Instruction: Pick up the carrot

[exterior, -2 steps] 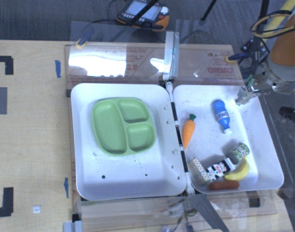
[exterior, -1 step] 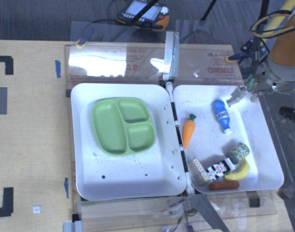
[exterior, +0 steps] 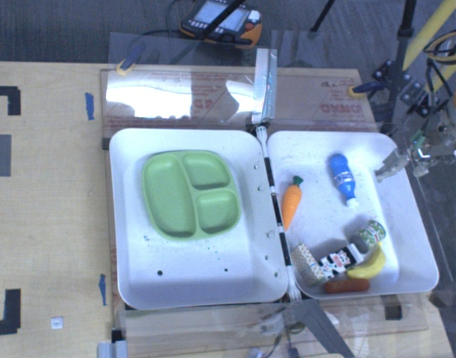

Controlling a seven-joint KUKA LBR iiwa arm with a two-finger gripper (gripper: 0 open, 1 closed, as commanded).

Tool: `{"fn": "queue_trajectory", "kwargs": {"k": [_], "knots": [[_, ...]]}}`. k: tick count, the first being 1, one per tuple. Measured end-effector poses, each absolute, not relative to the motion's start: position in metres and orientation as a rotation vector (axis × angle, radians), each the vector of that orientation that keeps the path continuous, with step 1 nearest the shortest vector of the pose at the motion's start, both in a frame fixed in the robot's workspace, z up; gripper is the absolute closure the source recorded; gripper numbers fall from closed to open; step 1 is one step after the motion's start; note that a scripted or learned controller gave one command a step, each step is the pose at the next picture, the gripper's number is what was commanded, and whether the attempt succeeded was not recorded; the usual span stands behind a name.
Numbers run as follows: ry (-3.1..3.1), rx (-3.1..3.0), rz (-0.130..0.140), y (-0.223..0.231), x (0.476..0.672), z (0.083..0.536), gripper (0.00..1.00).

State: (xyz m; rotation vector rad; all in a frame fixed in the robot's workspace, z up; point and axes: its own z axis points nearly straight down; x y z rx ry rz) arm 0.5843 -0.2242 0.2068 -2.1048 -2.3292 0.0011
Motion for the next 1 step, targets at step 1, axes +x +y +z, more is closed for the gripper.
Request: {"fn": "queue_trajectory", "kwargs": {"k": [1], "knots": [[-2.485,-1.918,0.001,-0.1914,0.6211,0.1490,0.00]]}}
